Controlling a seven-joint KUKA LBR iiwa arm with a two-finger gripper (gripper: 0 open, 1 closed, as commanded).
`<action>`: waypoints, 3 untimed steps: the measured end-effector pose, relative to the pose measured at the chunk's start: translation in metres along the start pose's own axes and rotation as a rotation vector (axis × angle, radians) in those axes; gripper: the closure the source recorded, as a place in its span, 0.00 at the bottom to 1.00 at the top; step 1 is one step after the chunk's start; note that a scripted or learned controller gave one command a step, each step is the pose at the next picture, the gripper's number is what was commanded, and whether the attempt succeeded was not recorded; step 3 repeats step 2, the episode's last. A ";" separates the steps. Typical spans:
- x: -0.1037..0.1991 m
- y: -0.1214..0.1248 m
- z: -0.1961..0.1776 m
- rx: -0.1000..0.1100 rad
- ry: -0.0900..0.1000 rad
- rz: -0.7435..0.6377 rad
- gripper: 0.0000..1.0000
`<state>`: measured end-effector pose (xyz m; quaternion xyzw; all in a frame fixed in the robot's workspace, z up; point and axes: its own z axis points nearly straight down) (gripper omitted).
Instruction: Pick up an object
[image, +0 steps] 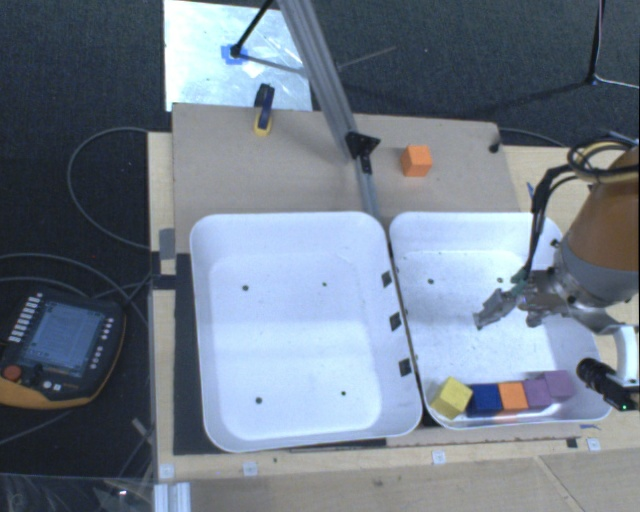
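Most of the right bin's (440, 260) floor lies open. Four blocks, yellow (451, 397), blue (485, 399), orange (513, 395) and purple (549, 388), crowd its near wall, seemingly touching. The left bin (215, 240) offers unobstructed room.

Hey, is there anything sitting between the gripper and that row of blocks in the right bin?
Nothing visible. The gripper is over bare bin floor, and the blocks lie along the right bin's near wall.

Arm (605, 235) cut off at the right edge; hand (492, 310) fingers too small to tell.
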<state>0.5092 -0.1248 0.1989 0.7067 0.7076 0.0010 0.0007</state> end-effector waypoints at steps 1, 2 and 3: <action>-0.040 -0.010 -0.058 -0.006 -0.005 0.003 0.00; -0.064 0.033 -0.062 -0.004 -0.003 -0.004 0.00; -0.064 0.033 -0.062 -0.004 -0.003 -0.004 0.00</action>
